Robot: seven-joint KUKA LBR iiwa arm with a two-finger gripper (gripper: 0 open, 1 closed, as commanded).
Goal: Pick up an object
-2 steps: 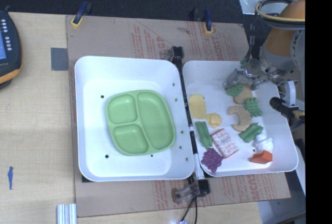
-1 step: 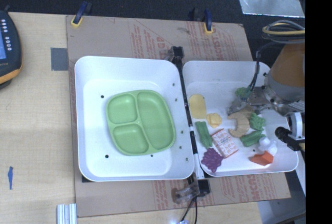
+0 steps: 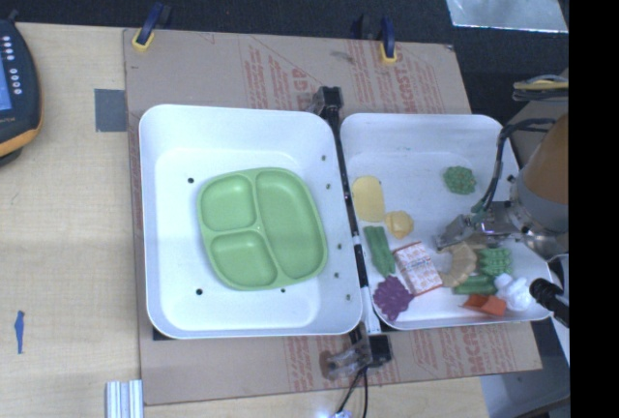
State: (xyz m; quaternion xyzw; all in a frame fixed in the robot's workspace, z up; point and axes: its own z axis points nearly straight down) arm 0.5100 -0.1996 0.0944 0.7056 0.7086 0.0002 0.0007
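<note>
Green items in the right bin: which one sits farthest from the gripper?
The long green piece beside the bin divider, below the yellow item. The round green one and the leafy one both lie closer to the gripper.

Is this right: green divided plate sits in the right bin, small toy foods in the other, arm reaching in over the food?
Not quite. The camera view shows the green divided plate in the left bin, not the right one. The small toy foods, such as the purple grapes and green broccoli piece, lie in the right bin, with the gripper over them.
</note>
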